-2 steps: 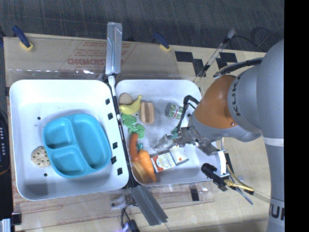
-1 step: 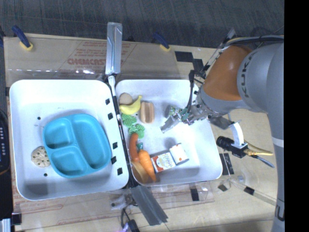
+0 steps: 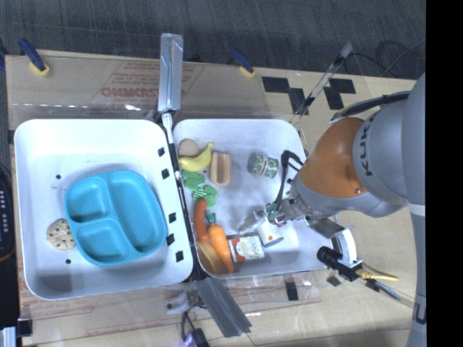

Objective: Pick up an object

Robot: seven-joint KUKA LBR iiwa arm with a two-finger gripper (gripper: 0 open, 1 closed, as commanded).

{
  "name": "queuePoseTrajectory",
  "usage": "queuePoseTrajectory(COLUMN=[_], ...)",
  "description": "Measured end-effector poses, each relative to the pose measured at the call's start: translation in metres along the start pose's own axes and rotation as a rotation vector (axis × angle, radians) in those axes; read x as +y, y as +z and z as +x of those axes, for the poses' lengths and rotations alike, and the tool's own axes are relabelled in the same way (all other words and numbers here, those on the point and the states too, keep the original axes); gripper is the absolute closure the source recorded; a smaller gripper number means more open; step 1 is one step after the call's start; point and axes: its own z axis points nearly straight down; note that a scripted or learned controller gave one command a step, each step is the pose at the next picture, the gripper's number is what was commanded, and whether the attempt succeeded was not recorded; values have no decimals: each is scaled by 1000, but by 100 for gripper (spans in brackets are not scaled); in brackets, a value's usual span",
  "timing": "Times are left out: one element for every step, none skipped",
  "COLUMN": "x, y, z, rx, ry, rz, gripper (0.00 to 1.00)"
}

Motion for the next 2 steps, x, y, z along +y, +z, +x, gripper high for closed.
queuePoseTrajectory(x=[-24,-23], y=[1,-8], z=[-22,-22], rx=[-2,-2], ry=[346,345], rz=[-6,-6], gripper=[0,100])
